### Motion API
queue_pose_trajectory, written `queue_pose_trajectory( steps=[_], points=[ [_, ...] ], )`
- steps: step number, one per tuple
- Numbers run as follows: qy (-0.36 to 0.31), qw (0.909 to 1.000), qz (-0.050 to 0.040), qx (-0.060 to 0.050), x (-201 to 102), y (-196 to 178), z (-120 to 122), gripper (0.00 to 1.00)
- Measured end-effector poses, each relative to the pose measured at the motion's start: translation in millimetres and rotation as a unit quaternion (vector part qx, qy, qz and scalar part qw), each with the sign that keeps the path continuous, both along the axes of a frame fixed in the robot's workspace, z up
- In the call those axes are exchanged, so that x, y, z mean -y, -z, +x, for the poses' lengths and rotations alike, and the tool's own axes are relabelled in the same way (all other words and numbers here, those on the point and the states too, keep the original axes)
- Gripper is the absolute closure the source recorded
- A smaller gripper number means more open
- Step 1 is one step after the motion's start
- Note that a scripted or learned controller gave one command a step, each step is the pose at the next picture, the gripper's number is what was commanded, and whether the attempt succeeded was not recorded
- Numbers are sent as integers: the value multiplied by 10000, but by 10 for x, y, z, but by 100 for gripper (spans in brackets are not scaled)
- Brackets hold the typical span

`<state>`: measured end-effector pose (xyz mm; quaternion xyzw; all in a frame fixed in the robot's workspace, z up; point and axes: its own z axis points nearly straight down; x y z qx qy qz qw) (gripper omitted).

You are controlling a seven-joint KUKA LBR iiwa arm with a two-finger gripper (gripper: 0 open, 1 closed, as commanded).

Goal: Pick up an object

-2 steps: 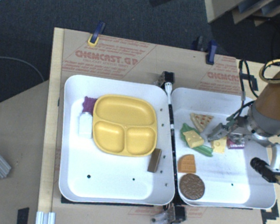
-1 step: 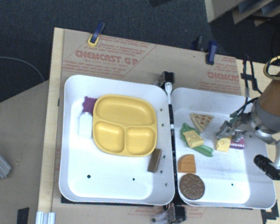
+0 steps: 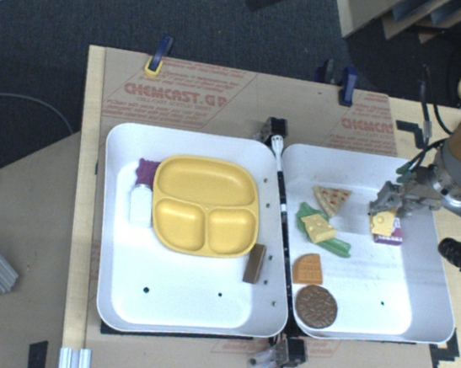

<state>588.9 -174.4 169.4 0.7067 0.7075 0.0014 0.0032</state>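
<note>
Fingers hard to read from here: cannot tell if spread or closed, nor if anything gripped. Gripper [image 3: 394, 203] low in right bin [image 3: 415, 324], right over small yellow block [image 3: 384, 223] on purple-edged card [image 3: 391, 238]. Likely target. Best approach: centre over block, drop straight, close fully before lifting. Pizza slice toy [image 3: 331, 200] near; avoid nudging.

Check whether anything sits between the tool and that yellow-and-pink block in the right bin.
Nothing visible does. The tool hangs at the yellow-and-pink block's upper edge in the right bin. The cracker wedge and the green-and-yellow pieces lie off to the view's left, apart from the block.
</note>
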Motion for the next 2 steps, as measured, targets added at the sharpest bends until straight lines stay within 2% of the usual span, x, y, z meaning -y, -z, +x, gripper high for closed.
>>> queue_pose_trajectory(
  steps=[1, 2],
  points=[
    [0, 10000, -3, 10, 4, -543, 17, 100],
    [-14, 10000, 26, -47, -430, -617, -170, 100]
  ],
)
